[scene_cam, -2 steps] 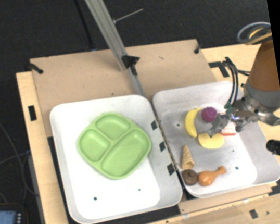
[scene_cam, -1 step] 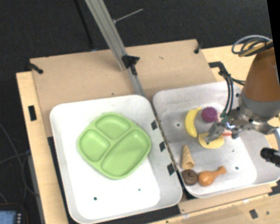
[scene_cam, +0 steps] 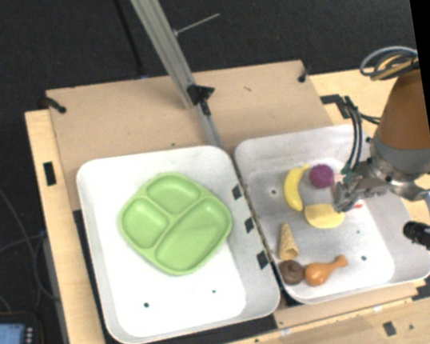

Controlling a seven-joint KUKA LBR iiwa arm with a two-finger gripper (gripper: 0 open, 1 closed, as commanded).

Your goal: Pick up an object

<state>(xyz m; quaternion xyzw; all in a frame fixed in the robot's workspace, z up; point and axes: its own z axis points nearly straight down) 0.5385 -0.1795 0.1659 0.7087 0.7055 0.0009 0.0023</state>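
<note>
While I am hanging over the right bin, my end effector is touching the yellow lemon-like piece. Whether it is grasping, I cannot tell. No writing is showing legibly.

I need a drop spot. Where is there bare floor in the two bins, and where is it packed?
Left bin: bare strip along the near wall below the green divided plate. Right bin: bare near-right corner beyond the chicken drumstick, and the far-left corner above the banana. Crowded: around the gripper, with the purple ball, yellow piece and ice cream cone.
</note>
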